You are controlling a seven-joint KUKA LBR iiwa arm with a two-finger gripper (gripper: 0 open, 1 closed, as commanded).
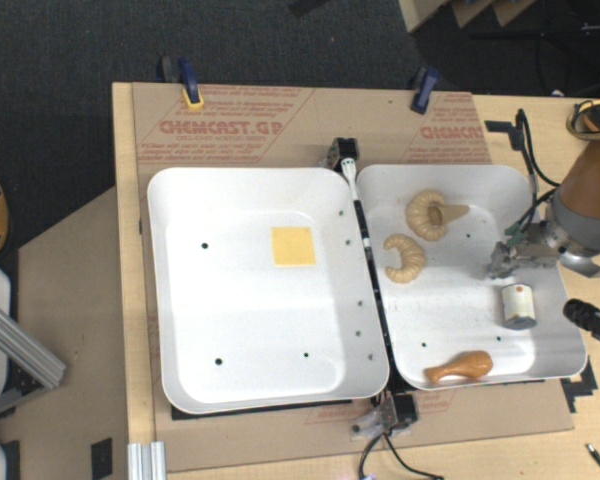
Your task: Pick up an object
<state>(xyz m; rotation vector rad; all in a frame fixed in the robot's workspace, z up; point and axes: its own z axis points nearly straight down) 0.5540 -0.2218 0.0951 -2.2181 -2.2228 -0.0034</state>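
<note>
Four loose objects lie in the right bin point(570, 353), taken here as the landmark; a fifth, a flat yellow square point(293, 246), lies in the left bin point(170, 298) beside it.

1. Nearest the camera, along the right bin's front rim, lies an orange-brown drumstick-shaped piece point(459, 367). It appears to be moulded plastic: light, stiff and smooth. Take hold across its narrow neck, where the fingers can close around it.
2. Further back, near the right bin's right wall, lies a small white cylinder point(518, 304) on its side. It is judged light and rigid but liable to roll; grip it across its round body.
3. Just behind the cylinder, over the right bin's right wall, the gripper point(507, 255) hangs low at the end of the arm point(585, 208). Whether its fingers are apart or together cannot be told from this view, and nothing is seen between them.
4. Toward the right bin's left wall lies a tan croissant-shaped piece point(406, 257). It looks light, with a curved form; grip across its thick middle.
5. Farthest back in the right bin lies a tan cone-like pastry piece point(432, 214), judged light; grip across its wide end.

The desk point(280, 128) carries both bins.
</note>
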